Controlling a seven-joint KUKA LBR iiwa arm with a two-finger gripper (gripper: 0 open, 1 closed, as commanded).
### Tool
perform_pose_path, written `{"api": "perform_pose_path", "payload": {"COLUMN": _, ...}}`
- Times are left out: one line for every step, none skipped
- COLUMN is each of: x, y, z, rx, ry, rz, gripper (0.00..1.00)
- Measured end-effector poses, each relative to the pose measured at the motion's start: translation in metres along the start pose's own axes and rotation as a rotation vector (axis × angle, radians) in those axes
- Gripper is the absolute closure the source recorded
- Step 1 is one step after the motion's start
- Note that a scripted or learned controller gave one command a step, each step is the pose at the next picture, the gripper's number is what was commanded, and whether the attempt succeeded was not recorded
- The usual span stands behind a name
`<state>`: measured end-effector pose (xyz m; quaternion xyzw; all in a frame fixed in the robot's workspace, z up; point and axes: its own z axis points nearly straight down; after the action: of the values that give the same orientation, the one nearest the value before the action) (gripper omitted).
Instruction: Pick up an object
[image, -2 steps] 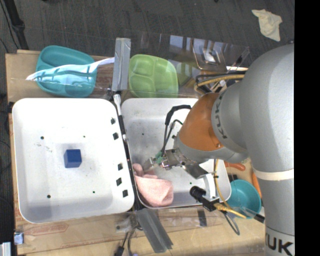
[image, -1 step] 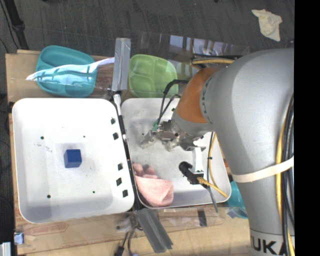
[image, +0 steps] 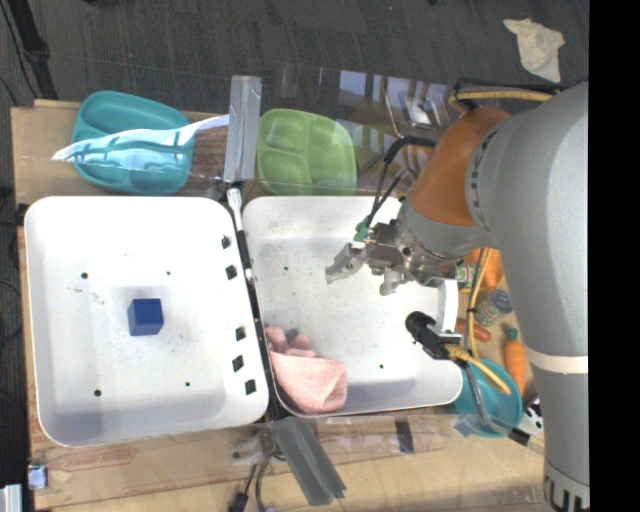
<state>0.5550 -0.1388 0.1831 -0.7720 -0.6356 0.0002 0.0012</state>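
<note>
A small blue cube lies in the left bin, left of its middle. In the right bin a crumpled pink cloth rests against the front left corner. My gripper hangs over the middle of the right bin, up and to the right of the cloth and far from the cube. Its two fingers are spread apart, open, with nothing between them.
Behind the bins stand a teal container and a green tray. Orange carrot-like things and a teal object lie by the right bin's right edge. The grey arm covers the bench's right side.
</note>
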Motion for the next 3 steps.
{"api": "perform_pose_path", "payload": {"x": 0.011, "y": -0.064, "z": 0.039, "rx": 0.004, "ry": 0.0, "rz": -0.052, "gripper": 0.0}}
{"api": "perform_pose_path", "payload": {"x": 0.033, "y": -0.072, "z": 0.092, "rx": 0.001, "ry": 0.0, "rz": -0.181, "gripper": 0.0}}
{"api": "perform_pose_path", "payload": {"x": 0.034, "y": -0.071, "z": 0.082, "rx": 0.001, "ry": 0.001, "rz": -0.186, "gripper": 1.0}}
